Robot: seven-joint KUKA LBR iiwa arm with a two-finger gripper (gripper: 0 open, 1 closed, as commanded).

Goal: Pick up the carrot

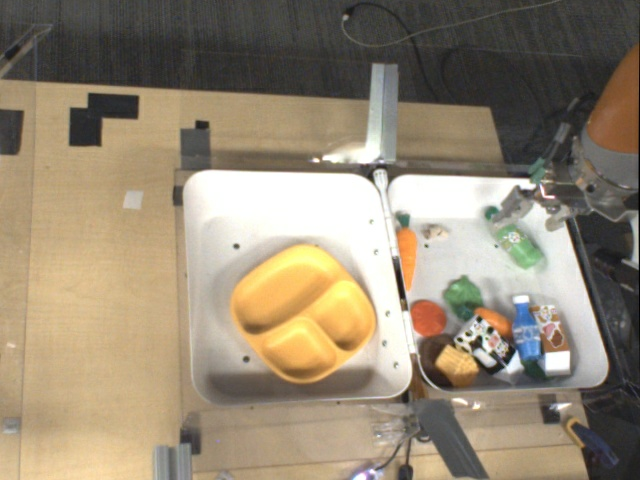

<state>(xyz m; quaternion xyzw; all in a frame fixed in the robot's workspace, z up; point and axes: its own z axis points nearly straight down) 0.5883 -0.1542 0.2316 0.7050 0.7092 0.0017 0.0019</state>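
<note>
The carrot [406, 253] is orange with a green top. It lies lengthwise against the left wall of the right bin [470, 190], green end pointing to the back. My gripper [536, 202] hangs over the bin's back right part, well to the right of the carrot and apart from it. It is just above a green bottle [517, 245]. Nothing is visibly held in it.
A yellow divided plate [303, 311] sits in the left bin [220, 268]. The front of the right bin is crowded with a red tomato [429, 316], a green vegetable [462, 293], a blue bottle [526, 328], a cow-print carton [483, 340] and other toys. A small beige piece [434, 232] lies near the carrot.
</note>
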